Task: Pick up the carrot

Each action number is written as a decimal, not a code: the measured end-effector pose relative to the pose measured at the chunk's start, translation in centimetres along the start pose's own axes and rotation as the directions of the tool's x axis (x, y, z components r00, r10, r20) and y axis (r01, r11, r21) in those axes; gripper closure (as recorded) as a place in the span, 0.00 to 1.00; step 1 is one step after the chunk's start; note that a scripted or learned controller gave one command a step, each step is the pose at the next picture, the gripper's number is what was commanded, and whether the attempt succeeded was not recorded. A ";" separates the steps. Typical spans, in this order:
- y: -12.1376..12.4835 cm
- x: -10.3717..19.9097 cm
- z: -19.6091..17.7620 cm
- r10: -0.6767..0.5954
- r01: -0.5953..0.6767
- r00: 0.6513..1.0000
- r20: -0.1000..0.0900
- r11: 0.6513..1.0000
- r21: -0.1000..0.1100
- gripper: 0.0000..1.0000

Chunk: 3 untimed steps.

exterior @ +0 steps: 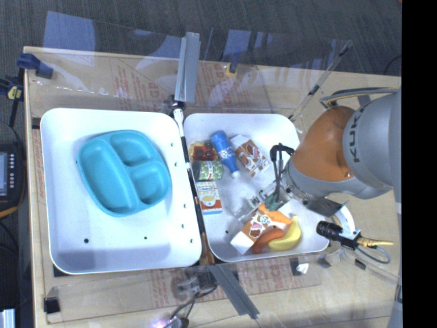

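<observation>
The carrot (278,218) is a small orange piece lying in the front right corner of the right bin (205,125). It rests against a yellow banana (288,238) and a white and orange carton (251,229). My gripper (265,201) reaches down from the grey arm with the orange band (321,154). It hangs just behind and slightly left of the carrot, very close to it. The wrist hides part of the corner.
A blue can (224,152), a snack box (251,156), a brown packet (203,151), a green box (208,171) and a small carton (210,198) crowd the right bin's left half. A blue divided plate (126,169) lies in the left bin (54,125).
</observation>
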State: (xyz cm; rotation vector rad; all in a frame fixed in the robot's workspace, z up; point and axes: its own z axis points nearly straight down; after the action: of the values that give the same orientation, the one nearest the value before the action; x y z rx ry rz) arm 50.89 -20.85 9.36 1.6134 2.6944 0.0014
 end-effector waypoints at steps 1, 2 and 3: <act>0.1 0.0 -1.0 -0.004 0.004 1.000 0.000 1.000 -0.001 1.00; 0.1 0.0 -1.0 -0.004 0.004 1.000 0.001 1.000 -0.001 0.00; 0.2 0.0 -2.0 -0.007 0.007 1.000 0.003 1.000 -0.002 1.00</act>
State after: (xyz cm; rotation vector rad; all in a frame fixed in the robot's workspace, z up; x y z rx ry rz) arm 51.08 -20.79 11.37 1.6019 2.6977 0.0013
